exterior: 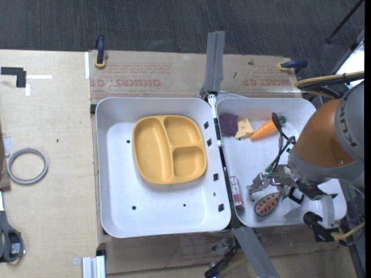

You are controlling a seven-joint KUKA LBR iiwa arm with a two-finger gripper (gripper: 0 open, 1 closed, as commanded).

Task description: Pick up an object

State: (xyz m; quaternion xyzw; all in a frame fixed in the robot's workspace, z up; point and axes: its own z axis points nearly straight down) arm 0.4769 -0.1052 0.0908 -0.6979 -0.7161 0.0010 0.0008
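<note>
Item 1. Table (pixel 46 114): pale wooden top carrying two shallow white bins side by side, with a grey ring (pixel 26 165) lying well apart at the left.

Item 2. Left bin (pixel 116 213): held one yellow divided plate (pixel 170 149), lying flat, three compartments, nothing in them.

Item 3. Right bin (pixel 301 106): held the candidates for picking. At the far end lay a purple lump (pixel 228 122), a yellow wedge (pixel 244 128) just beside it, and an orange carrot (pixel 265 128) with a green top beside that. At the near end lay an oval brown piece (pixel 267 204), flat on the bin floor.

Item 4. Arm (pixel 330 135): grey with an orange band, reached in from the right over the right bin. Its pincer (pixel 261 185) sat low near the bin floor, just above the oval brown piece. Whether its fingers stood apart or together could not be told, and nothing could be seen between them.

Item 5. Risks, as judged. The oval brown piece was the likeliest target. Being flat and low, it could slip out from under the fingers or be pushed along the floor rather than lifted. It also lay close to the near wall, so a descent slightly off line could strike the wall or pin the piece against it.
</note>
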